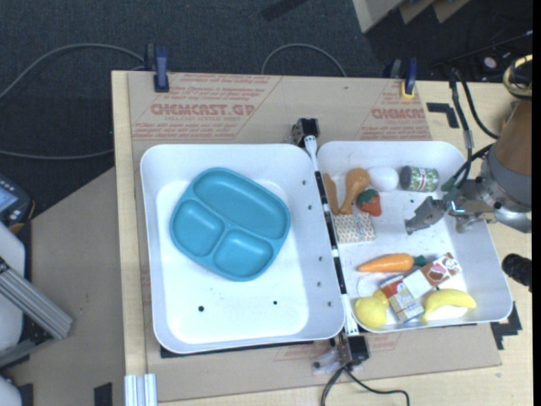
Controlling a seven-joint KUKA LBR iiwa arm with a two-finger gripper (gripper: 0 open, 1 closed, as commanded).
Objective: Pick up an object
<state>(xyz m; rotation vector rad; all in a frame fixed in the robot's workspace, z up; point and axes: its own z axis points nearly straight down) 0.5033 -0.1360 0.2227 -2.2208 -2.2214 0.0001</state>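
My gripper (435, 210) hangs over the right side of the right bin (482, 252), open, with nothing between its fingers. Below and left of it lie an orange carrot (385, 264), a small red and white box (441, 269), a yellow banana (448, 301), a yellow lemon (372, 310) and a small carton (406, 299). Further back in the bin are a green can (420, 178), a white egg (385, 178), a tan drumstick (355, 184), a red strawberry (368, 201) and a speckled cracker (353, 227).
The left bin (161, 227) holds a blue divided plate (230, 222). A black hinge strip (328, 227) runs between the two bins. Cables (463, 117) trail across the bench behind the right bin, near the arm (511, 176).
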